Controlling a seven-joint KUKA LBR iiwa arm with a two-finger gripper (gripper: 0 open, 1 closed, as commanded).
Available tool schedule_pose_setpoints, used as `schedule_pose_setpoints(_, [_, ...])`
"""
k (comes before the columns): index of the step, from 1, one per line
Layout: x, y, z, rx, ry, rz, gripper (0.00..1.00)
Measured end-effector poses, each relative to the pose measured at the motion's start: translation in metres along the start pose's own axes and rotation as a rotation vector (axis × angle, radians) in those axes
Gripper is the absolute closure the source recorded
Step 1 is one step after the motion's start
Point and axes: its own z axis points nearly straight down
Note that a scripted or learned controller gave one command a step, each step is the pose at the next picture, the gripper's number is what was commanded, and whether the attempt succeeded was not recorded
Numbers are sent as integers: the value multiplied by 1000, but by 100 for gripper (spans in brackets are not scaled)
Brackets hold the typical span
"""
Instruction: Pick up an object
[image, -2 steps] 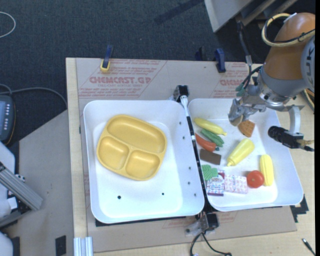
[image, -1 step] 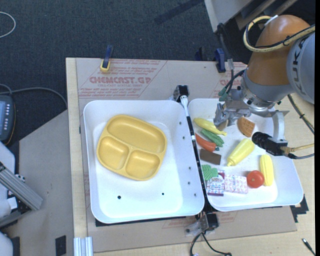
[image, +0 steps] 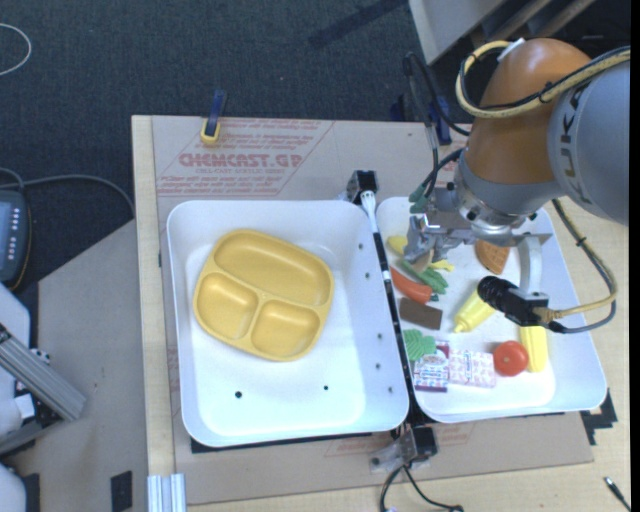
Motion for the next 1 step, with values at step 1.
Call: schedule_pose_setpoints(1, [18,-15,-6,-1,0,1,100])
